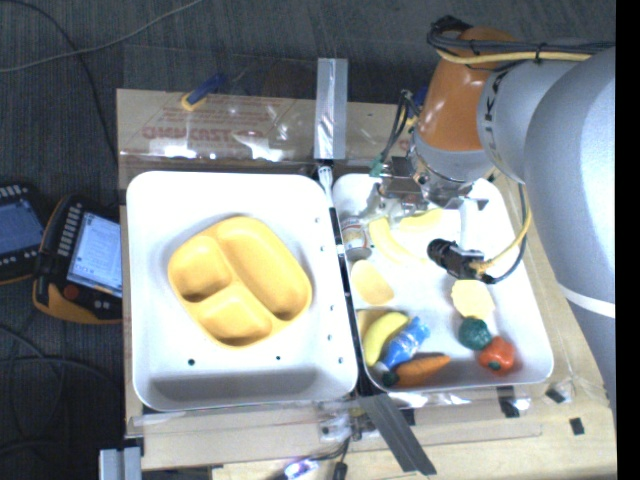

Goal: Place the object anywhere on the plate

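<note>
Yellow plate (238, 279): three compartments, lying in the left bin (150, 368), roughly central, nothing on it.
Left bin: white, shallow, touching the right bin (535, 353) along a shared middle edge.
Right bin: white, holds the loose items and the arm's working end.
Arm (560, 118): grey, orange band above the wrist, coming in from the right and reaching down into the far part of the right bin.
Gripper (385, 203): low at the far left corner of the right bin, close to the dividing edge; finger state cannot be told, the tips are lost against pale items and wrist hardware.
Pale yellow pieces (373, 285): flat, several, lying in the middle of the right bin, one just beside the gripper.
Banana (375, 334): near left corner of the right bin.
Blue bottle (402, 346): touching the banana, tilted.
Carrot (422, 369): orange, along the near wall, beside the bottle.
Green item (476, 333): near the right side, beside a red tomato-like item (498, 355).
Handheld pendant (80, 263): on the floor, left of the bench.
</note>
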`<state>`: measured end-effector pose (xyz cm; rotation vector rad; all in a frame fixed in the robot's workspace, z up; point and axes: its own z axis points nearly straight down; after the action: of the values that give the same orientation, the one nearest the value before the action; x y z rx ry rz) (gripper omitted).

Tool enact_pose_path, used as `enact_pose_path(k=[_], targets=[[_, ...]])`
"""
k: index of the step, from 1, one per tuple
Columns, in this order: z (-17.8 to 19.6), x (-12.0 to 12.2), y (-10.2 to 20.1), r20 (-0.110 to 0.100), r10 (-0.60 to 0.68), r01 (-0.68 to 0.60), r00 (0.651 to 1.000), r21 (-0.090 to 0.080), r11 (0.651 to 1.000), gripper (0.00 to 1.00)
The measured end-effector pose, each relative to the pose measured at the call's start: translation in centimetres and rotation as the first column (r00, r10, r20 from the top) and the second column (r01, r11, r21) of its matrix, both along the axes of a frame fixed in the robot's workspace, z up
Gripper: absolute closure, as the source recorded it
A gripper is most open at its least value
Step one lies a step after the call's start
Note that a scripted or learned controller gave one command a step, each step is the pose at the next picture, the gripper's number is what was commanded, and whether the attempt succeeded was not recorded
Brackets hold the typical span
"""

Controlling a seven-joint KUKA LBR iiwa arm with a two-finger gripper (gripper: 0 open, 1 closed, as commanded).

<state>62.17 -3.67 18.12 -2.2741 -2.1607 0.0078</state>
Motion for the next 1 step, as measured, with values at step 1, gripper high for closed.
enact_pose_path(k=[1], targets=[[0.01, -3.12, 7.14, 0.001, 0.277, -0.277, 0.961, 0.002, 0.961, 1.00]])
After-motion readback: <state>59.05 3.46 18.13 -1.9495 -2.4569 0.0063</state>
